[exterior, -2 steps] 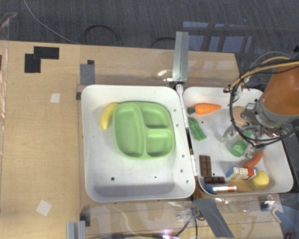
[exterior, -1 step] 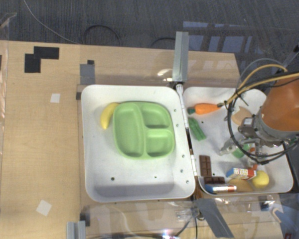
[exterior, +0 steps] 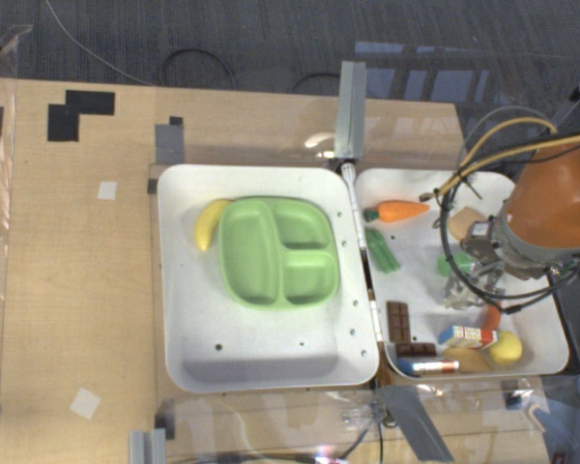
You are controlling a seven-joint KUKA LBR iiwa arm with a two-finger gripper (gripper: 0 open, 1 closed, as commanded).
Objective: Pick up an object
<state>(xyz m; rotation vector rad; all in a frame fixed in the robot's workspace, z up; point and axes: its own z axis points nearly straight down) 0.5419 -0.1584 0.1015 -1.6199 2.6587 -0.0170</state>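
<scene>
Bench: pale wood, carrying two white bins side by side.
Left bin: holds a green tray with three compartments, lying near the middle toward the far edge.
Banana: yellow, in the left bin, touching the tray's left rim near the far-left corner.
Right bin: holds the small things and the arm's end.
Carrot: orange with a green top, near the far-left corner of the right bin.
Green piece: flat, tilted, by the left edge just nearer than the carrot.
Chocolate: brown bar, by the left edge toward the near-left corner.
Near edge: a small carton (white, blue and red), a lemon just beside it, and a marker in front.
Arm: grey with an orange band, reaching in over the right bin's right edge, cables looped around it.
Gripper: low over the middle of the right bin, above something green, possibly a small object; fingers hidden in the tangle, so spread or closed cannot be told.
</scene>
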